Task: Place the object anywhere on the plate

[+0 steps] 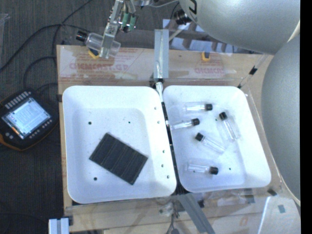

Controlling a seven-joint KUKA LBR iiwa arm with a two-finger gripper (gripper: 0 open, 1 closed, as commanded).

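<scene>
Dark ribbed plate (118, 158) lay flat and askew in the near half of the left bin (78, 189); five vials (212, 144) sat in the right bin (253, 174); gripper (104, 47) hung beyond both.
Nearest vial (199, 168) lay crosswise by the right bin's front, black cap to the right. Behind it, all apart from each other: one slanted with its cap toward the divider, one (230, 128) with its cap at the far end, one (184, 125) just beside the divider, and the farthest (195, 107) near the back wall. Left of the bins sat a pendant (24, 118) with a lit screen, its text too small to read. Farther back, the board (141, 65) carried faded reddish print, unreadable. Gripper hung over that board's far left part, outside the bins; open or closed could not be told. Grey arm (243, 13) showed part of some dark lettering, "UK".
</scene>
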